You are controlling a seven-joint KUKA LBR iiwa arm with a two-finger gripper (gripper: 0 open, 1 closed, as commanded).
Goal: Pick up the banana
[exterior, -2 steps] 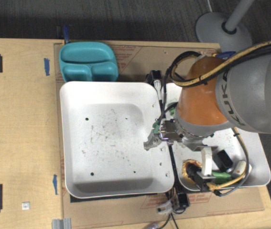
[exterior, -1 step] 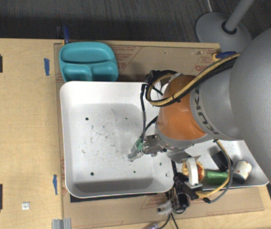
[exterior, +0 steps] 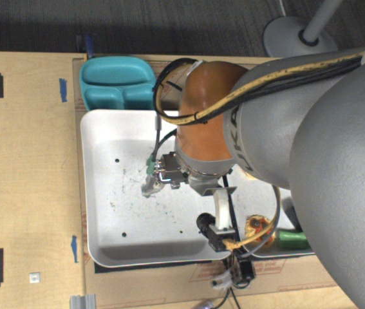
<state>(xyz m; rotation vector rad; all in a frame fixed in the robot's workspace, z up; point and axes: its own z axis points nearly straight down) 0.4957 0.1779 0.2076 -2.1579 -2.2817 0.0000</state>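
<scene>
My gripper [exterior: 149,187] hangs low over the middle of the left white bin [exterior: 105,140], reaching in under the orange band of the arm [exterior: 205,121]. Its grey tip is just above the bin floor, and nothing shows around it but bare, speckled floor. The big grey arm hides most of the right bin. At that bin's near edge an orange-brown curled thing [exterior: 259,227] peeks out from behind the wrist; I cannot tell what it is.
A teal compartment tray [exterior: 118,82] lies just beyond the left bin's far edge. A green object [exterior: 291,239] sits at the near edge of the right bin, partly under the arm. Tan bench surface with blue tape marks lies to the left.
</scene>
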